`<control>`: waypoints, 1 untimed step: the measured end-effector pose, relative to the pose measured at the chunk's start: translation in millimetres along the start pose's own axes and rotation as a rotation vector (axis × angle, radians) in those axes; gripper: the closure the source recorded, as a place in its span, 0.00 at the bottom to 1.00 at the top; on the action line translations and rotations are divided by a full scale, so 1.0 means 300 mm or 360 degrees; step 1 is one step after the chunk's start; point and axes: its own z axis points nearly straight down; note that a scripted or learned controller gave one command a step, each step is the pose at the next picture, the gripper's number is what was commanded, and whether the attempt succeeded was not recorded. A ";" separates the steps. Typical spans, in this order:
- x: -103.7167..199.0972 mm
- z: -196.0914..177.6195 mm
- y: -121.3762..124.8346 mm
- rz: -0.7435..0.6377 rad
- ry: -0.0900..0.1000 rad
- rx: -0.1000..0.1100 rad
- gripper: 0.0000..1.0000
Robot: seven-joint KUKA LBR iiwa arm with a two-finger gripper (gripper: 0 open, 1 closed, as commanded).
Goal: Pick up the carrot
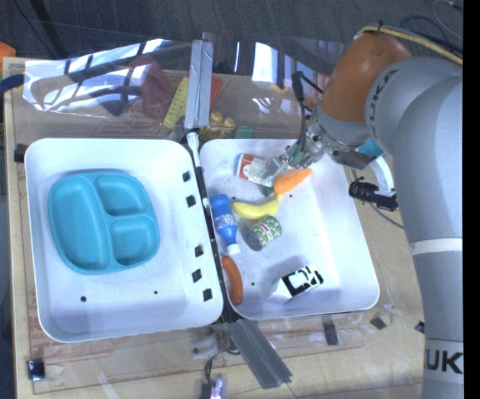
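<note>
Over the right bin [352, 248], the tool [294, 158] is pinching the carrot [293, 179], which is hanging just above a banana [255, 209], beside a red-and-white packet [251, 166], a can [262, 232] and a blue bottle [223, 218].

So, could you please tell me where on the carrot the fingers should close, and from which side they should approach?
Probably from above, closing across the carrot near its middle. It lies slanted in the right bin, its upper right end under the gripper and its lower left end near the banana. Gripping across its narrow width, away from the banana, should avoid catching its neighbours.
</note>
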 end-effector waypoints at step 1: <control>-0.001 -0.002 0.002 0.0000 -0.0002 -0.0002 0.00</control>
